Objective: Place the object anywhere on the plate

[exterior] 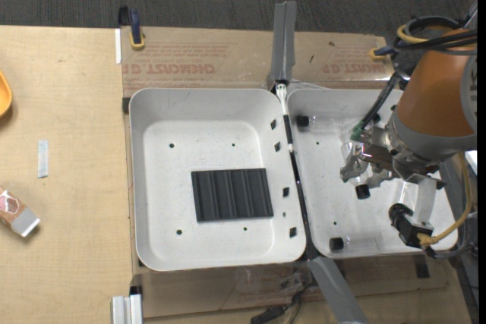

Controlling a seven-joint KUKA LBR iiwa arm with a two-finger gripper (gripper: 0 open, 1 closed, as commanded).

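Camera view shows two white bins. One gripper [357, 163] hangs over the right bin [326, 224]; I cannot tell its grip. One dark ribbed plate [231, 194] lies left of it, in the left bin [152, 163]. Around is a brown bench [68, 87].

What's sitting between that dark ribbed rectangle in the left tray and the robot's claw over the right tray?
In the camera view, between the dark ribbed rectangular plate and the gripper lie bare white floor and the two bins' adjoining rims.
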